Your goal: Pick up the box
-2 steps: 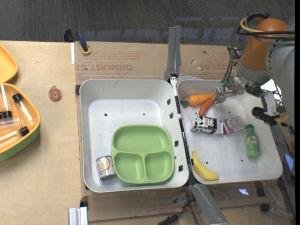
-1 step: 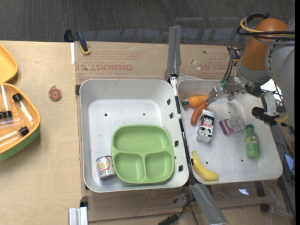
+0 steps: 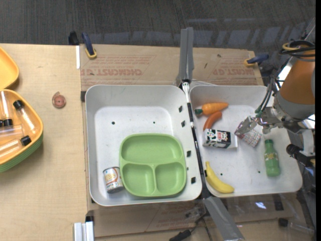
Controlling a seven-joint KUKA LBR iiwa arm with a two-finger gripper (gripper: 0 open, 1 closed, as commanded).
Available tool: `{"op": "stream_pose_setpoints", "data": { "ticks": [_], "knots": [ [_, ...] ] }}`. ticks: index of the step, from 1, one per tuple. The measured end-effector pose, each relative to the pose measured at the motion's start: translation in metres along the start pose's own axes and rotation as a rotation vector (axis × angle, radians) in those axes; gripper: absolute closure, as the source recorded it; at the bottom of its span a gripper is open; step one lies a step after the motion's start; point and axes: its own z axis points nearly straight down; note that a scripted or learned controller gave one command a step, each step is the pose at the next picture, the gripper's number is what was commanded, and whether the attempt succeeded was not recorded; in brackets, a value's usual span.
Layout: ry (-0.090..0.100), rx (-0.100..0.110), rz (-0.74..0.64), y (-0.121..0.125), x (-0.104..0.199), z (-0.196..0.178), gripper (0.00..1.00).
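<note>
Gripper (image 3: 249, 129) just right of box (image 3: 219, 138)

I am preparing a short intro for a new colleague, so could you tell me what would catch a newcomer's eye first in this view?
The big green divided plate in the left bin stands out first, with a small can at its left edge. In the right bin, bright food items surround the black-and-white box: a carrot, a banana and a green bottle. The gripper reaches in from the right, just right of the box.
</note>
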Motion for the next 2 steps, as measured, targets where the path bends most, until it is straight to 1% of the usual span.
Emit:
{"op": "stream_pose_setpoints", "data": {
  "ticks": [1, 2],
  "knots": [
    [-0.003, -0.01, -0.056, 0.018, -0.001, 0.006, 0.0],
    [-0.003, -0.013, -0.055, 0.019, -0.001, -0.004, 1.0]
  ]
}}
